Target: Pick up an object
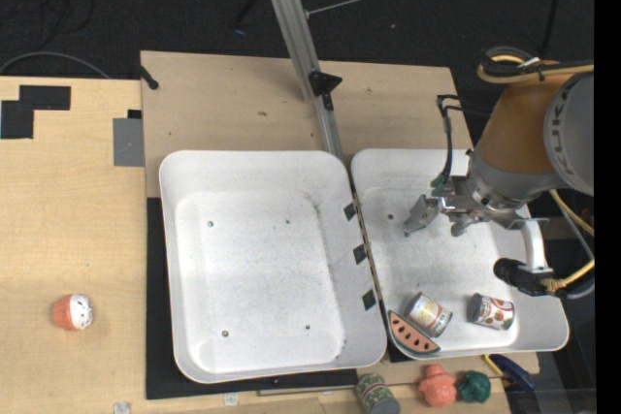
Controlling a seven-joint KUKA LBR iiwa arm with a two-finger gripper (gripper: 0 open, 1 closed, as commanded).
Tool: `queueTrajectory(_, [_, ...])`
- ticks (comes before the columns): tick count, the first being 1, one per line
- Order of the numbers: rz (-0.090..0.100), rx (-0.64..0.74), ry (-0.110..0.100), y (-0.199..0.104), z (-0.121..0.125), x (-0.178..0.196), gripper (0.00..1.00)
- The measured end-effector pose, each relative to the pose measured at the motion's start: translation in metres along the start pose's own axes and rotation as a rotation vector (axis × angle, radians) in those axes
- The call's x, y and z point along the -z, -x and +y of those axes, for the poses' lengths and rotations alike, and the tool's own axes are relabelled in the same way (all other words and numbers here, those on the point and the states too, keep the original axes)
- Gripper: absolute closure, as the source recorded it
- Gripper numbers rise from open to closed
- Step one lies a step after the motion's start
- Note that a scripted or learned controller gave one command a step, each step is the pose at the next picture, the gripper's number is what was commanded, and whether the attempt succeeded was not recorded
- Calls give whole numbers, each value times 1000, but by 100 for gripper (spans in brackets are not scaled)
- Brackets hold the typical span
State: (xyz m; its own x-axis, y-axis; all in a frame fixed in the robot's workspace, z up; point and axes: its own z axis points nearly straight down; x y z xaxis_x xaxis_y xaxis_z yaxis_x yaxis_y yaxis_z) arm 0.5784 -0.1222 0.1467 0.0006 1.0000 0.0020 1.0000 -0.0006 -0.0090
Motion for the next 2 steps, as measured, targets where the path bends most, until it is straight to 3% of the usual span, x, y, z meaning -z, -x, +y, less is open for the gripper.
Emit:
queueTrajectory(1, [0, -1, 1, -1, -1, -54, 0])
queueTrajectory(2, [-1, -9, 5, 1, -1, -41, 100])
